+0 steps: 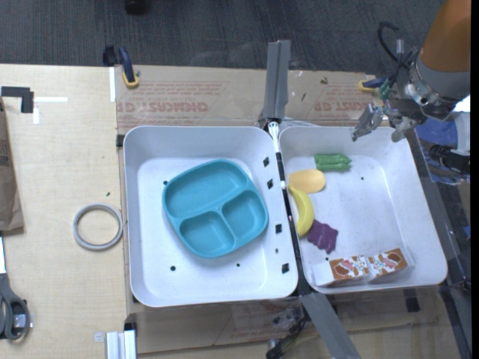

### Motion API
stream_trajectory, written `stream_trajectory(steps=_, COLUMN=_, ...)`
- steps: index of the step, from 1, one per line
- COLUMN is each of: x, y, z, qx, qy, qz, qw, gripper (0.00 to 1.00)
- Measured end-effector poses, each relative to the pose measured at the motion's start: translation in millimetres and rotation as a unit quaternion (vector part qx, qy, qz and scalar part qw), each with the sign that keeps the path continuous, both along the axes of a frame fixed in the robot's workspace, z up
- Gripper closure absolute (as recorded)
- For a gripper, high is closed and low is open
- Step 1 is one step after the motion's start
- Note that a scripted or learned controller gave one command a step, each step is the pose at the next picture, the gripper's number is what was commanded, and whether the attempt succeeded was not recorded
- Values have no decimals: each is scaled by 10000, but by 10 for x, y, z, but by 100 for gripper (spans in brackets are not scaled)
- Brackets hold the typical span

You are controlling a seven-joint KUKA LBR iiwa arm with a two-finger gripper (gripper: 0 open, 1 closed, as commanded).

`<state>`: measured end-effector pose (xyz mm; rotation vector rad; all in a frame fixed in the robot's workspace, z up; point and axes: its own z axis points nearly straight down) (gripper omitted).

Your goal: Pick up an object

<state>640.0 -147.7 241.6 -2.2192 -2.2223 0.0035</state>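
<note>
camera view: the grey arm with its orange band (449, 21) reaches in from the upper right, and its pincer (382, 124) hangs over the far rim of the right shallow white bin (419, 200). the two fingers (364, 128) stand apart, spread open, with nothing between them.

inside the right bin, a green ridged plastic piece (331, 161) lies near the far wall, below and left of the pincer and apart from it. just in front of it sits a yellow rounded lemon-like toy (307, 181), touching the top end of a yellow curved banana toy (302, 210) that runs along the bin's left wall. a purple bunch-shaped toy (323, 235) lies just beside the banana's lower end. a small orange and white printed carton (368, 266) lies flat near the bin's front wall.

the left shallow white bin (142, 223) holds a teal plastic plate with three compartments (215, 208), lying flat near its middle.

on the pale wooden worktop (52, 163) to the left of the bins rests a grey ring (98, 226). a pair of scissors (11, 313) shows at the lower left edge.
</note>
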Motion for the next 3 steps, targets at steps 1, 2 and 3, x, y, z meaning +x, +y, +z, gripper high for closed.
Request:
stream_trajectory(steps=1, x=185, y=193, z=-741, qx=0, qy=6, qz=-867, qw=9962, gripper=0)
stream_trajectory(steps=2, x=186, y=-217, z=-918, qx=-5, qy=-5, qz=-1561, qw=9877, gripper=0)
stream_trajectory(steps=3, x=190, y=-69, z=-553, qx=-5, qy=-8, qz=-1621, qw=9868, gripper=0)
